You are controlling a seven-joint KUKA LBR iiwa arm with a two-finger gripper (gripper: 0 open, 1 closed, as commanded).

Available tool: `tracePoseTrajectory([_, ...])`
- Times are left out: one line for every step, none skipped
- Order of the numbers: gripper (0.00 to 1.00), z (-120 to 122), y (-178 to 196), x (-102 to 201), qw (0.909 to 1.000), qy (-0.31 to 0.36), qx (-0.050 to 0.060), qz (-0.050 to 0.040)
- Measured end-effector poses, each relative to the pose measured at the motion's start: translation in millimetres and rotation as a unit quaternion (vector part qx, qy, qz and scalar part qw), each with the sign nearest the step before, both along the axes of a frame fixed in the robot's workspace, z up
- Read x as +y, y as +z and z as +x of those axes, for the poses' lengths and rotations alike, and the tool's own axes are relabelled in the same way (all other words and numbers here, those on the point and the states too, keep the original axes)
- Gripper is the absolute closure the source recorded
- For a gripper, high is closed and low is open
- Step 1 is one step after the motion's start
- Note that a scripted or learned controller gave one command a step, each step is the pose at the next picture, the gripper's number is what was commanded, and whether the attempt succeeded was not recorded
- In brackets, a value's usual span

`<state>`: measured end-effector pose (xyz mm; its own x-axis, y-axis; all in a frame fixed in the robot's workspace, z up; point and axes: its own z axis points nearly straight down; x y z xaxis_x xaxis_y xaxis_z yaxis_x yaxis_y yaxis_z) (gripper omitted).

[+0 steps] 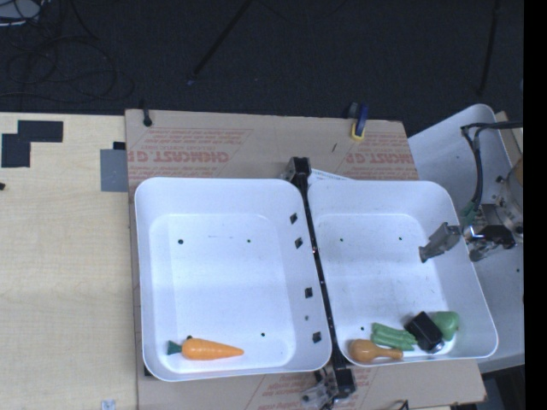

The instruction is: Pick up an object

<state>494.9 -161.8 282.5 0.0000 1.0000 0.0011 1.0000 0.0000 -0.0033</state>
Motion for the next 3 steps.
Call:
tracePoseTrajectory([0.0,66,-44,68,1.0,0.003,-0.001,0.0001])
tracePoseTrajectory([0.0,143,-181,69,1.0,0.002,0.001,-0.0005])
tracePoseTrajectory([0.0,150,-90,132,1.0,0.003,-0.004,0.0002])
